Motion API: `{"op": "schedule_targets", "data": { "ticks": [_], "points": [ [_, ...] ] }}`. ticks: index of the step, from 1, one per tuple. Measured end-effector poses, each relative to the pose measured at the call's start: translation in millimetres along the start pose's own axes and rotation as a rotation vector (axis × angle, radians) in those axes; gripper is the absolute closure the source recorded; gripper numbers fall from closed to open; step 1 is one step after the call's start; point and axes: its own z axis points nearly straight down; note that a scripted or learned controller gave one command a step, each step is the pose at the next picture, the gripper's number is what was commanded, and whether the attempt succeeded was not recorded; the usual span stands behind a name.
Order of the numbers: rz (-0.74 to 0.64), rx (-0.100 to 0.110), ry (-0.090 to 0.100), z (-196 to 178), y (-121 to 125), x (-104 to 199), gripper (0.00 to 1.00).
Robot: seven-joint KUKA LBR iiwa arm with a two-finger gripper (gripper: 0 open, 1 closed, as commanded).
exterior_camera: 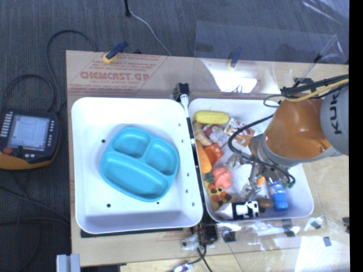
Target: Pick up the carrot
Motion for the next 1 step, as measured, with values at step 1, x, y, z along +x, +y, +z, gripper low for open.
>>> {"op": "schedule_targets", "data": {
  "ticks": [1],
  "points": [
    [0.000, -0.006, 0.016, -7.4, 1.7, 2.7, 1.00]
  ]
}}
